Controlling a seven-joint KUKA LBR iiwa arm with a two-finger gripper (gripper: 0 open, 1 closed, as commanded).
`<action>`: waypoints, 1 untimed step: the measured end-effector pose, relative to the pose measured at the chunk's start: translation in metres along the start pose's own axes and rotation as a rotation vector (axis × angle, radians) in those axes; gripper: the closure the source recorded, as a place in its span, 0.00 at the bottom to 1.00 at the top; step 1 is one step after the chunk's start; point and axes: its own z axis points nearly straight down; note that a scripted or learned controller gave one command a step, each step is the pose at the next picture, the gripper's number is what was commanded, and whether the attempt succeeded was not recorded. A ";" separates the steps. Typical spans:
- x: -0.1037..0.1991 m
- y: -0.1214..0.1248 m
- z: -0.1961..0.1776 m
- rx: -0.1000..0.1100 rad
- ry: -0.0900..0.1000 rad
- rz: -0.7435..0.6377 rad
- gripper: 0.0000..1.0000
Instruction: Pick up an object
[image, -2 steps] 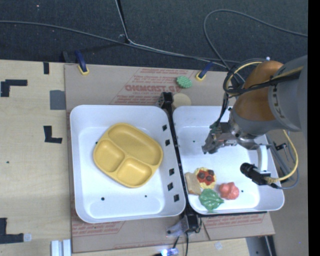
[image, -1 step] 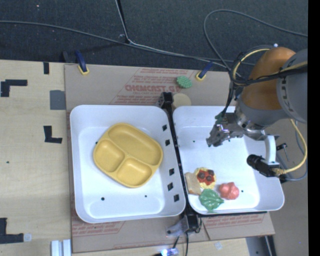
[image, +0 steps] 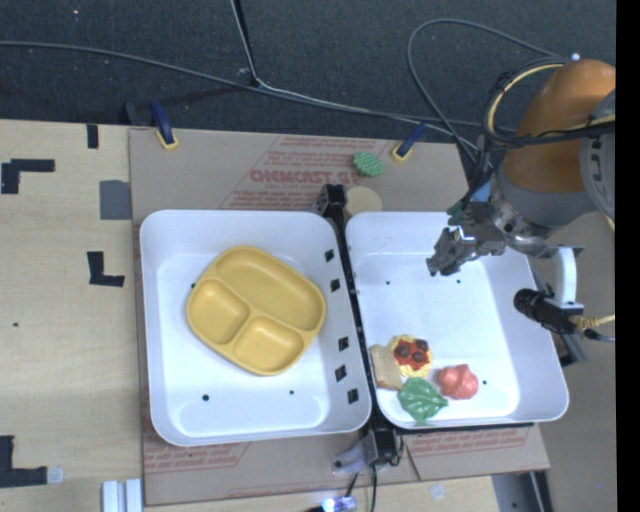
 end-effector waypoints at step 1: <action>0.041 0.012 0.011 0.004 -0.001 -0.001 1.00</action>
